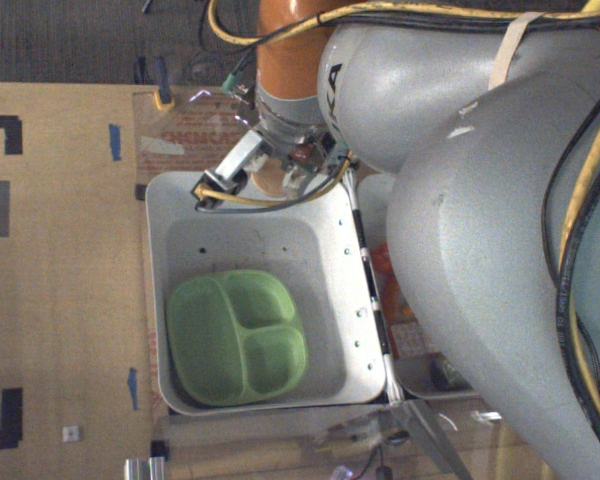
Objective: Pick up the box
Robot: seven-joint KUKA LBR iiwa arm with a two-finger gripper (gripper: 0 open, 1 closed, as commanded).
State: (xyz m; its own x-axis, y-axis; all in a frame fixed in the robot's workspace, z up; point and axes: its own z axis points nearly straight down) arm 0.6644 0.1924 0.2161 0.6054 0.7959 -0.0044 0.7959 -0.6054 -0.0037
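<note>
My gripper (280, 171) hangs over the far rim of the left bin (332, 230), under the orange band of the arm. A small tan shape shows right beneath it, too hidden to name. In the strip of the right bin (420, 380) that the arm leaves uncovered lies a pale printed thing (410, 338) that may be the box, with an orange thing (383, 263) beside it. The arm covers most of that bin.
A green divided plate (238, 338) lies in the near half of the left bin. A small dark thing (445, 373) sits in the right bin's near corner. Brown cardboard with blue tape marks (60, 268) spreads to the left of the bins.
</note>
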